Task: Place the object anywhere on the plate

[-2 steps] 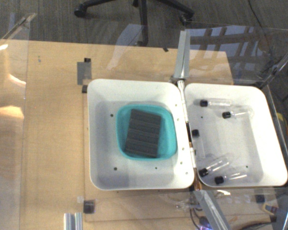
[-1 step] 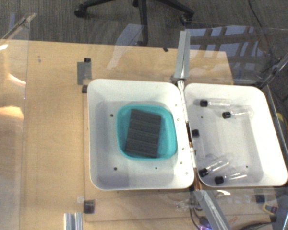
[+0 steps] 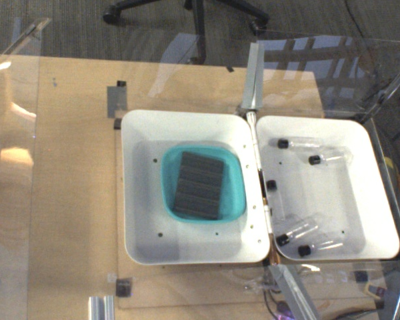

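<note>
Obj = dark grey ribbed block point(image 3: 199, 185), flat rectangle w/ ridges running across its short side. It lies on the teal plate point(image 3: 169, 179), roughly centred, long axis near vertical in the camera view w/ a slight clockwise tilt. Whole footprint is inside the plate rim; teal shows on all four sides, most at left and bottom.

Plate is a rounded square w/ a raised lip. It sits flat on the floor of the left bin point(image 3: 139, 199), about mid-bin and a bit toward the right wall.

Right bin point(image 3: 380, 199) touches the left bin along the centre seam. It holds clear tubes w/ black caps:
- one tube near the top-left corner point(image 3: 290, 143)
- a second just right of and below it point(image 3: 328, 157)
- two more low in the bin, close together point(image 3: 299, 232) and point(image 3: 318, 247)
- a lone black cap-like bit point(image 3: 271, 185) by the left wall; can't tell if a tube is attached

Tubes are well apart from the block, w/ the bin walls between.

Both bins sit on a light wood bench point(image 3: 67, 179). A grey metal strut point(image 3: 253, 79) runs up from the seam at the bins' top edge. A small grey bracket point(image 3: 117, 99) is on the bench above the left bin's top-left corner. A black chair base point(image 3: 193, 5) stands on the carpet past the bench's far edge.
</note>
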`<state>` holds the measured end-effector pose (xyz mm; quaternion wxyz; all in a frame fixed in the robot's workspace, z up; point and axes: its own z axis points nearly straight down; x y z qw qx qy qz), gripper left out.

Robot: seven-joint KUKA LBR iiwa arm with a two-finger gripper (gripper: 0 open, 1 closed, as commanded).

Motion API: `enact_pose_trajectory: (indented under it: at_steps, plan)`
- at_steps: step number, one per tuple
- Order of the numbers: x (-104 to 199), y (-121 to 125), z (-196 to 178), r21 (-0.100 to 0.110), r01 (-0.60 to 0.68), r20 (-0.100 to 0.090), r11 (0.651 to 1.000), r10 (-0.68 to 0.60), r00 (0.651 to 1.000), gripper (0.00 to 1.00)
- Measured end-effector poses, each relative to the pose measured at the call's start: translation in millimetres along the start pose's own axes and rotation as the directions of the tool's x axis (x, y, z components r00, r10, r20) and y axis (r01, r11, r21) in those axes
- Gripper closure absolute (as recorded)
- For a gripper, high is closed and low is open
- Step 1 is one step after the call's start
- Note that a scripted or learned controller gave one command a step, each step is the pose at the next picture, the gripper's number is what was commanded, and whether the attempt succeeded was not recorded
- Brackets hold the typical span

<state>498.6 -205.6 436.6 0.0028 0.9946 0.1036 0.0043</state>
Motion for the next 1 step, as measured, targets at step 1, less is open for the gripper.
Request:
enact_pose_trajectory:
  at_steps: [1]
  plan:
    - [-9.5, -1.9, 0.6, 0.000, -0.002, 0.000, 1.000, 0.002, 1.000, 0.00]
